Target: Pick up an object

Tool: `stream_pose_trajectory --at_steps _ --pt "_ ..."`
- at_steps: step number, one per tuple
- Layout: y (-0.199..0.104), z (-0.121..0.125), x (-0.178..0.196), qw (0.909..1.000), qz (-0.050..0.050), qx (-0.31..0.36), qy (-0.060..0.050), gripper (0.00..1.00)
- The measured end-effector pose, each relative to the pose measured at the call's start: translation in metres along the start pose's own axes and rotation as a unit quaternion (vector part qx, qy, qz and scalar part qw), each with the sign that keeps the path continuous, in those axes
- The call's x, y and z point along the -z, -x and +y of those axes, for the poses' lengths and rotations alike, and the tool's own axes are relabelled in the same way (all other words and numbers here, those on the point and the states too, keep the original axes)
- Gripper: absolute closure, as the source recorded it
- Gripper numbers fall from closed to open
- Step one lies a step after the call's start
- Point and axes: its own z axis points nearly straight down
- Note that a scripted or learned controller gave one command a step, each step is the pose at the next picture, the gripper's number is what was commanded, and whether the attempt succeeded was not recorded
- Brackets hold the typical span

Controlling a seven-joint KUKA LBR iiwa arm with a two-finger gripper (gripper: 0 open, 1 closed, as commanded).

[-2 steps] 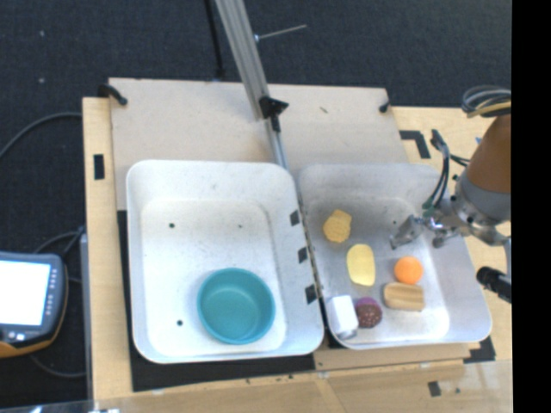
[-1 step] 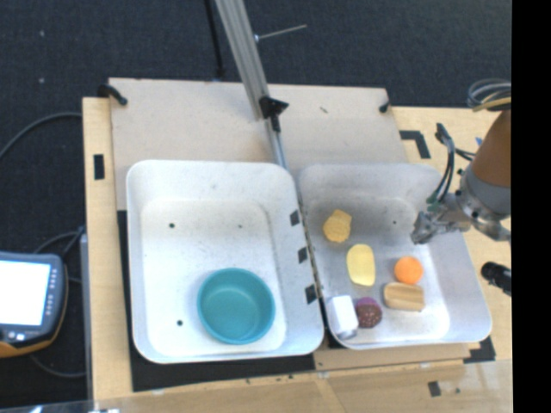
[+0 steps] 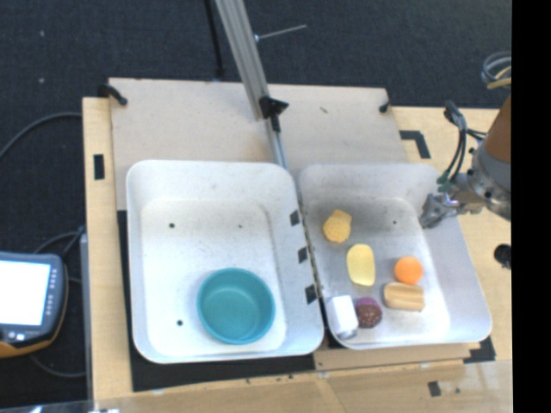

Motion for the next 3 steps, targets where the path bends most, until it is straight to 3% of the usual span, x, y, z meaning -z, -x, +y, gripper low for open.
stream_pose_trajectory --at_steps 1,3 --pt "0.002 0.002 0.055 1.0 -0.001 0.0 0.0 1.0" --pt "-0.11 -0.012 0.064 1.0 0.002 0.002 -0.002 1.0"
